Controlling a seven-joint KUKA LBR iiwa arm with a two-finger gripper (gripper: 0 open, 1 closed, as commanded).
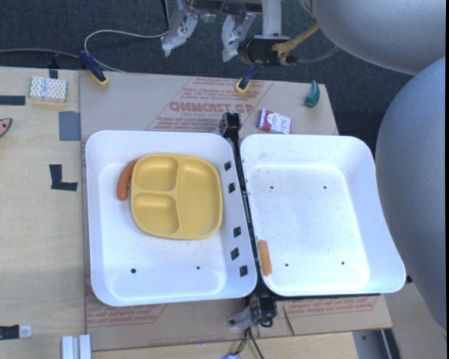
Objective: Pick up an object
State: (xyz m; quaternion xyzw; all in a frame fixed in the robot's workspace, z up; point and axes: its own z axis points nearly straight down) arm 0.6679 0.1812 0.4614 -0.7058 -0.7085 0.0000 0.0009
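Up at 12 o'clock, the gripper hangs past both bins, fingers spread, nothing between them; yellow divided plate sits in the left bin.

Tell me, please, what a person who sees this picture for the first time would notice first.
The eye goes first to the yellow plastic plate with three compartments, lying in the left white bin, with an orange sausage-shaped piece against its left edge. A second small orange piece lies at the left wall of the right white bin. The two-finger gripper hangs above the far edge of the bench, fingers apart, holding nothing.
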